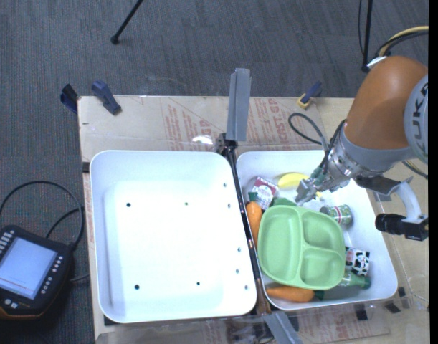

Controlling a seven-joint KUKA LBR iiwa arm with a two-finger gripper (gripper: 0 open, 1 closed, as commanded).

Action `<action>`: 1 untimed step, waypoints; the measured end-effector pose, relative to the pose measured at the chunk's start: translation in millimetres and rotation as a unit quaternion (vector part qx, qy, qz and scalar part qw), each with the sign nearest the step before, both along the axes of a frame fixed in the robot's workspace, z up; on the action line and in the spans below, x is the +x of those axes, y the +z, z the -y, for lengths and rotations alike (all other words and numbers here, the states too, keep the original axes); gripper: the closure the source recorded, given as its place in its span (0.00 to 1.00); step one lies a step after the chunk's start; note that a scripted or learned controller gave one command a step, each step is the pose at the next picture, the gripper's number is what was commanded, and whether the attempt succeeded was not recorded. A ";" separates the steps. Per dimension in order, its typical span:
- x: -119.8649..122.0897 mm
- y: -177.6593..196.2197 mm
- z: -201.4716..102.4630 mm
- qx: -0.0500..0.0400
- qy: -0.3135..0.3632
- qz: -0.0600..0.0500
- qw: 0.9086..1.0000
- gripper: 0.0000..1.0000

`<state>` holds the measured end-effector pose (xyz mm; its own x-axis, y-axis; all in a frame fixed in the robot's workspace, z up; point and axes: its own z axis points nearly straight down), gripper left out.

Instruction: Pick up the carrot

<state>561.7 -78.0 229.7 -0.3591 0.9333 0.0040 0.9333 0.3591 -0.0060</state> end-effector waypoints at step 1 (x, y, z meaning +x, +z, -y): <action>-9.8 -8.6 -22.9 0.000 0.063 0.001 0.998 1.00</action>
